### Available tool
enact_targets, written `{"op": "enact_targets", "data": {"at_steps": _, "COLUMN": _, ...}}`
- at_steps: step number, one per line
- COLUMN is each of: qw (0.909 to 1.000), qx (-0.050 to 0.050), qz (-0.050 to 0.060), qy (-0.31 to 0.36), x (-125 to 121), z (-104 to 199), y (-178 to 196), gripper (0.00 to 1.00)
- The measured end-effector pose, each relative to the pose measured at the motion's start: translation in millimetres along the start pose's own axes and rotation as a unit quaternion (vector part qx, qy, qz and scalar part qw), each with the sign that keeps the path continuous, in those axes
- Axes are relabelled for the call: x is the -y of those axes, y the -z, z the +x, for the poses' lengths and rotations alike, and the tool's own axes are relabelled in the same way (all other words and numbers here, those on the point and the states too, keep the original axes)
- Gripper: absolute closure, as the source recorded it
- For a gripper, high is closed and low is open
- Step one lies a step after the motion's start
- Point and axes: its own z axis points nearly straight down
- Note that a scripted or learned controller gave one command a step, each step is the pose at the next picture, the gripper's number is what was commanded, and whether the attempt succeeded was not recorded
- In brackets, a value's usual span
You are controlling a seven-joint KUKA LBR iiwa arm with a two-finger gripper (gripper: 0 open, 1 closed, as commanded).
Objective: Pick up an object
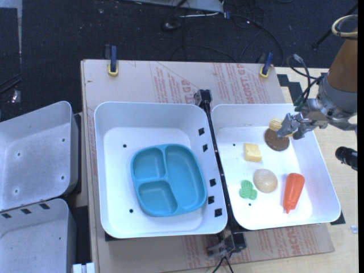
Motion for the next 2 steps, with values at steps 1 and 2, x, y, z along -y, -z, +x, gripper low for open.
{"op": "enact_targets", "data": {"at_steps": 1, "qw": 1.0000, "qx": 0.000, "qz": 0.001, "qy": 0.000, "x": -3.3, "z": 46.8, "y": -7.3, "gripper": 1.00}}
{"op": "enact_targets", "data": {"at_steps": 2, "qw": 1.0000, "qx": 0.000, "qz": 0.002, "qy": 0.000, "x": -15.5, "z": 99.8, "y": -19.7, "gripper": 1.00}}
